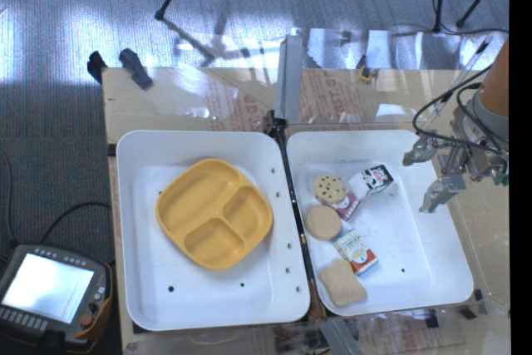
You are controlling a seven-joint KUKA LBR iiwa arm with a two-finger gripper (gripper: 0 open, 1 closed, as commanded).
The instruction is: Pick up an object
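Now: tool [429,176] spread wide, holding nothing | yellow moulded three-well tray [214,213] | round speckled cookie [330,188], flat tan disc [322,222]

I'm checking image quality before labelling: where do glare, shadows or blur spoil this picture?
Camera view: strong glare on the bench behind the bins and on the foil strip; bright sun patches on the floor. The white right bin is close to blown out, so its small items cast only faint shadows. The yellow tray is sharp. The gripper looks slightly soft.

My arm reaching in low from the right, my gripper [431,178] hanging with both fingers spread apart, nothing between them
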